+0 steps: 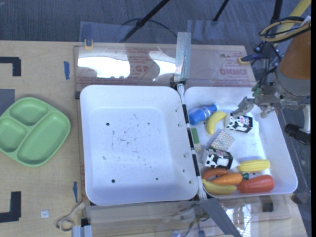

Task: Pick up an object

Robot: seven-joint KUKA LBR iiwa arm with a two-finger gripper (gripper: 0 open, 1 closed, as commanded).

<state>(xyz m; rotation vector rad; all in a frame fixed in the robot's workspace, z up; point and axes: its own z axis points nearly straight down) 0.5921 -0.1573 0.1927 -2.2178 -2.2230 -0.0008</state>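
Note:
The right bin (284, 147) holds several small toys. A blue bottle (201, 114) lies next to a yellow banana (215, 121) at the back. A black-and-white cow-patterned block (240, 124) sits just right of them. A speckled card (223, 141) and a second cow-patterned block (218, 159) lie mid-bin. At the front are a yellow piece (254, 166), an orange carrot (227, 178), a red pepper (256, 183) and another banana (217, 187). My gripper (255, 107) hangs open over the bin's back right, just above and right of the first cow block, with nothing between its fingers.
The left bin (133, 137) lies beside the right one, with a ridge (190, 142) between them. A green divided plate (32, 131) rests on the wooden bench at far left. A clear panel (163, 65) stands behind both bins. Cables (281, 28) hang by the arm.

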